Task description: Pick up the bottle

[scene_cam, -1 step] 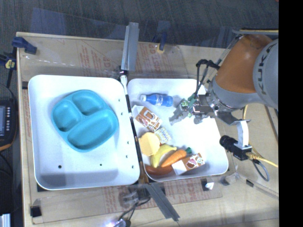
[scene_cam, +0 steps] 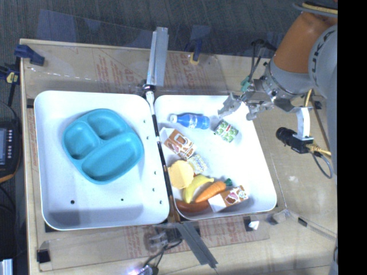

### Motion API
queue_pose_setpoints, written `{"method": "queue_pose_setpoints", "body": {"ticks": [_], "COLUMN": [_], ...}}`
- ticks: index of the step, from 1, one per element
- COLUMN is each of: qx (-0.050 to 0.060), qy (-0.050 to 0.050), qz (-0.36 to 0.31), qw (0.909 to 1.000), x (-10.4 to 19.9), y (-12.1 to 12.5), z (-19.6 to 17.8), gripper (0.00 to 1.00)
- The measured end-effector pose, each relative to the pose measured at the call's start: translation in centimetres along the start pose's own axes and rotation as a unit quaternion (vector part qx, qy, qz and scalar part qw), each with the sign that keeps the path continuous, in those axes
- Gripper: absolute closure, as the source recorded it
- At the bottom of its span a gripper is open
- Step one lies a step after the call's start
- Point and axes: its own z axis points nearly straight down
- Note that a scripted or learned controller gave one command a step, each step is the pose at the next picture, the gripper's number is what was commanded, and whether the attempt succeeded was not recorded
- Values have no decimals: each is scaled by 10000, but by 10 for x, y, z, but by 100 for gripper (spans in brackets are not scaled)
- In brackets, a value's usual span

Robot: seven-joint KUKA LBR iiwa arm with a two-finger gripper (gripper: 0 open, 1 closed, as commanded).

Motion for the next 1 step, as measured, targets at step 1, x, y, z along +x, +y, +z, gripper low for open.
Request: {"method": "queue_pose_setpoints", "body": {"ticks": [1], "qx": [15], "qy": [2], "qz": [108], "qw": [9999], "x": [54], "y": [40], "z": [124], "gripper": [0]}}
